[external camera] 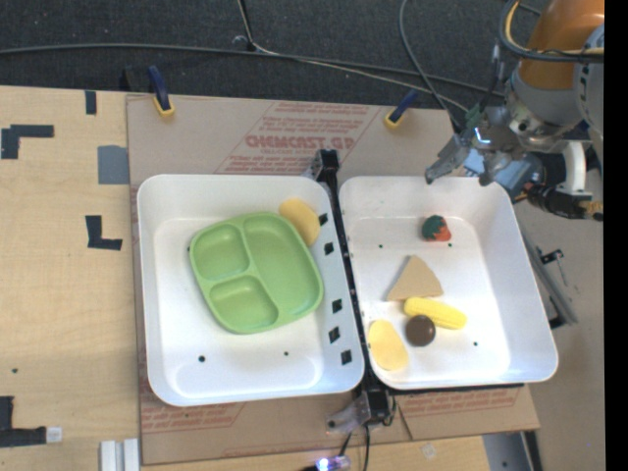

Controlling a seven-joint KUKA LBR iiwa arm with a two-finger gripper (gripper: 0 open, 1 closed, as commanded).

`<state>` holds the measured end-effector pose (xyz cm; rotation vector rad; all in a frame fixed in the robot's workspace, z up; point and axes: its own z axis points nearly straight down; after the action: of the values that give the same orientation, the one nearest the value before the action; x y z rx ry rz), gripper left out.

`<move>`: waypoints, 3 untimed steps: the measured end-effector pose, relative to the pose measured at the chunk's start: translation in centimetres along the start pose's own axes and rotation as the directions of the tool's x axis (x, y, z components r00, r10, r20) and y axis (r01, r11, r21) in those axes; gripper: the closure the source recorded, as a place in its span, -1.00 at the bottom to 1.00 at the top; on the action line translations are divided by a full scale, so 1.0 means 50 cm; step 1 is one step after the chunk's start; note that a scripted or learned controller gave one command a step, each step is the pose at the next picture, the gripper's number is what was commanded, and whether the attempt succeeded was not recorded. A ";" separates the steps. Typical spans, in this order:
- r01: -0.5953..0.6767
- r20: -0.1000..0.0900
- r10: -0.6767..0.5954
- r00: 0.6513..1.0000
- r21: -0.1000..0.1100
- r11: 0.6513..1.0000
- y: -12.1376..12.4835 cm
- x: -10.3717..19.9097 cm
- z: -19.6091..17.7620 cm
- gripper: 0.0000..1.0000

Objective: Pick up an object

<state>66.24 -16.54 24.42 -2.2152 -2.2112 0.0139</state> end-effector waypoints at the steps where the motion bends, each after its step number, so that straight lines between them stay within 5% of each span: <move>1: 0.003 0.002 -0.003 1.000 -0.013 1.000 0.005 0.001 -0.018 -1.00; 3: 0.003 0.003 -0.003 1.000 -0.009 1.000 0.004 -0.020 0.177 -1.00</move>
<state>66.29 -17.51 15.55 -2.2177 -2.2207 0.0079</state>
